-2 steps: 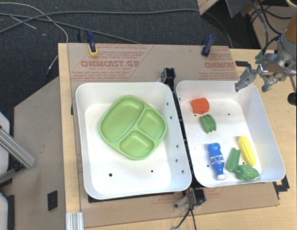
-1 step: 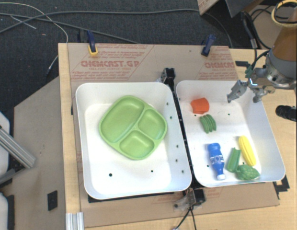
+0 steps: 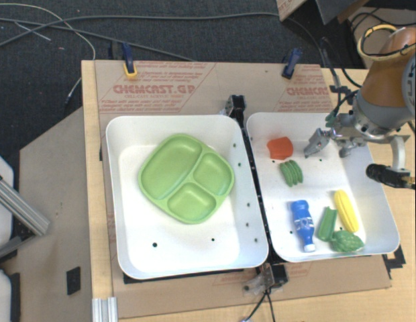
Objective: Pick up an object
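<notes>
The right bin (image 3: 379,180) holds several toy foods. A red-orange piece (image 3: 280,147) lies at its far left, and a small green vegetable (image 3: 291,173) sits just in front of that. Nearer the front are a blue bottle (image 3: 302,225), a green pod (image 3: 326,223), a yellow corn cob (image 3: 346,210) and a broccoli floret (image 3: 345,241). My gripper (image 3: 331,143) hangs over the far part of this bin, to the right of the red-orange piece. Its fingers are spread open with nothing between them.
In the left bin (image 3: 127,240) lies a light green divided plate (image 3: 186,178). A raised rim (image 3: 251,180) separates the two bins. Both rest on a cardboard sheet (image 3: 194,86) held by clamps at the back.
</notes>
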Robot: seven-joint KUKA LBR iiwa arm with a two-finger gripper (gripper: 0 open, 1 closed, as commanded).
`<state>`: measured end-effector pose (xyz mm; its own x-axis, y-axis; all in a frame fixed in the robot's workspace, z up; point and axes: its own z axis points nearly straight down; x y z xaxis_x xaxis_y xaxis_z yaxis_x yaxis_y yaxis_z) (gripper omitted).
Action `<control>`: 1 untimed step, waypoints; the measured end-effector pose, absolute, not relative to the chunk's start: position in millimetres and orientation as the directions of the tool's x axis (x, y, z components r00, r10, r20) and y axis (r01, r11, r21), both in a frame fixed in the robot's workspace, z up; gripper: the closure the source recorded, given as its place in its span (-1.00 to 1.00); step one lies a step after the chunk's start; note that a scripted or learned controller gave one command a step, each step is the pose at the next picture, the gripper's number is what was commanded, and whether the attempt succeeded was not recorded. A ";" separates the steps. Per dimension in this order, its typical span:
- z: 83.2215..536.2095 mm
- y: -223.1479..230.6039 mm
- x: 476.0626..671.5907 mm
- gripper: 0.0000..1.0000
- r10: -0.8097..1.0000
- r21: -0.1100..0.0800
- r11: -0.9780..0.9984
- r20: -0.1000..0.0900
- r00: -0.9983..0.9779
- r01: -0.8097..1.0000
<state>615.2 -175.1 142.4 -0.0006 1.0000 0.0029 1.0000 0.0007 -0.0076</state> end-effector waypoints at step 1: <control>89.2 -174.0 614.0 -1.00 1.000 -0.007 0.000 0.003 0.000 1.000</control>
